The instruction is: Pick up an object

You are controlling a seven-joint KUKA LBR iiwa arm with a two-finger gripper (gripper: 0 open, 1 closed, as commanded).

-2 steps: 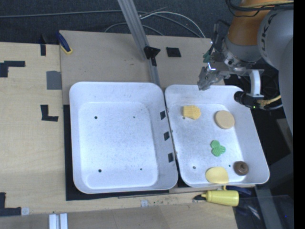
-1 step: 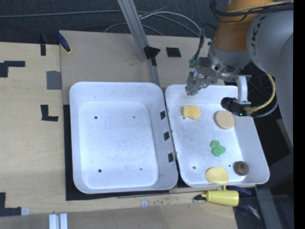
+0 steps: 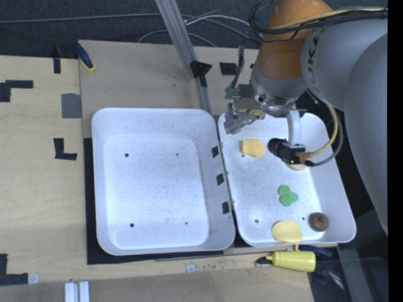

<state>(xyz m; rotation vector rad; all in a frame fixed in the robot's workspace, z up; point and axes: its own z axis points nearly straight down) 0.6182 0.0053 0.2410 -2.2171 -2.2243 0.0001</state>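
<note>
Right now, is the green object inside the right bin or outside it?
Inside: the green object lies on the right bin's floor, between its walls.

The grey arm (image 3: 352, 74) is cut off by the top and right edges of the frame. It covers the upper right corner of the right bin (image 3: 327, 231). The pincer (image 3: 234, 123), at the frame's upper centre, is small and blurred, so its tips cannot be made out. The surface (image 3: 38, 231) runs off the left and bottom edges.
</note>
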